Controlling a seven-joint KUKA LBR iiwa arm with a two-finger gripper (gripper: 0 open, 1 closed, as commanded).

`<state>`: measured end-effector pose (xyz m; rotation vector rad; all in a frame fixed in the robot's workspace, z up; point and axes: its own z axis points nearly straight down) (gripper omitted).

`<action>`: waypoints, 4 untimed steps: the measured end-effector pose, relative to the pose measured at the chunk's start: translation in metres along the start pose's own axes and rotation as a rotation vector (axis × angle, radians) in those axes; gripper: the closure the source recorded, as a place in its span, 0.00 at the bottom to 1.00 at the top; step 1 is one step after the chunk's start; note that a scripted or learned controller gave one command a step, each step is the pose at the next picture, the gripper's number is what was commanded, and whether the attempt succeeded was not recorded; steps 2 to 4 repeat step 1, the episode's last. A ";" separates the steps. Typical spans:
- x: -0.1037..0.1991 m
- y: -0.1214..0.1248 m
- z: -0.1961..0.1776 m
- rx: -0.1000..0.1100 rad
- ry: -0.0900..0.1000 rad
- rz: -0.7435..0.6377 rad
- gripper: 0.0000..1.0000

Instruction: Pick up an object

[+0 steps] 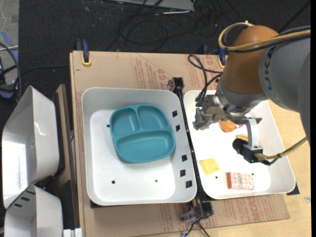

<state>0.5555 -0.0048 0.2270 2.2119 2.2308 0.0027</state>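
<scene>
my end effector (pixel 203 118): low in the right bin (pixel 281 181), honestly can't tell its state
orange object (pixel 227 126): just right of it
yellow square (pixel 209 166): below it
blue tray (pixel 142 133): off to its left

Two bins sit side by side on the bench. In the left bin (pixel 96 132) lies a divided plate (pixel 142 133), near its middle. The right bin (pixel 276 147) holds more — a round fruit (pixel 227 126) under the arm's wrist (pixel 237 90), a sticky-note pad (pixel 209 166) nearer the front, a small packet (pixel 240 180) just right of it.
</scene>
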 end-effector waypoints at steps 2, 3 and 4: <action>0.056 0.005 0.002 0.001 0.001 -0.001 1.00; 0.056 0.005 0.002 0.001 0.001 -0.001 1.00; 0.056 0.005 0.002 0.001 0.001 -0.001 1.00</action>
